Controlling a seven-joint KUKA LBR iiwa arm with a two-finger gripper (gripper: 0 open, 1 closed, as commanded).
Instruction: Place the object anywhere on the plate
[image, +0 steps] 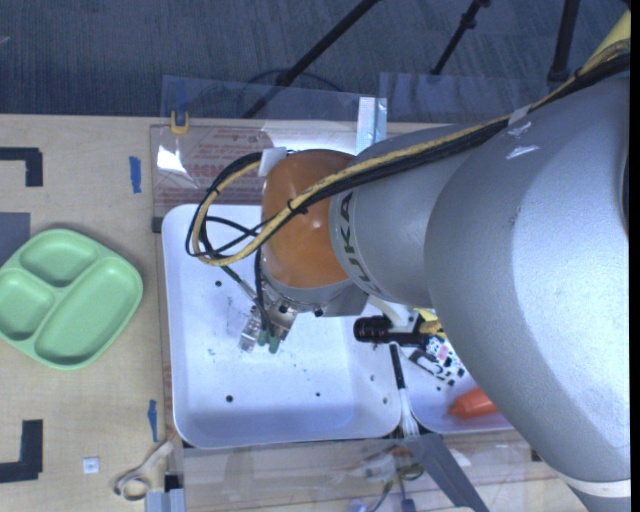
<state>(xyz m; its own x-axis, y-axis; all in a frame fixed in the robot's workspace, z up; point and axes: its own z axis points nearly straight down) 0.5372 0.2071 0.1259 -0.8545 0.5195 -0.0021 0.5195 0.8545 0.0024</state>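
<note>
Your pale wooden bench (90, 420) carries a green divided plate (68, 297) at the view's left, near the two white bins. The gripper (264, 338) hangs low over the floor of the bin nearer the plate (200, 400); you cannot tell whether it is parted or closed. The orange object (470, 404) lies in the other bin (432, 398), partly under the arm (500, 250), well apart from the plate.

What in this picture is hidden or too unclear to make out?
Camera view:
- right bin: mostly hidden under the arm.
- orange object: partly covered by the arm, so its shape is unclear.
- end effector: small and blurred; whether it holds anything cannot be told.
- dark specks in the left bin: too small to identify.
</note>
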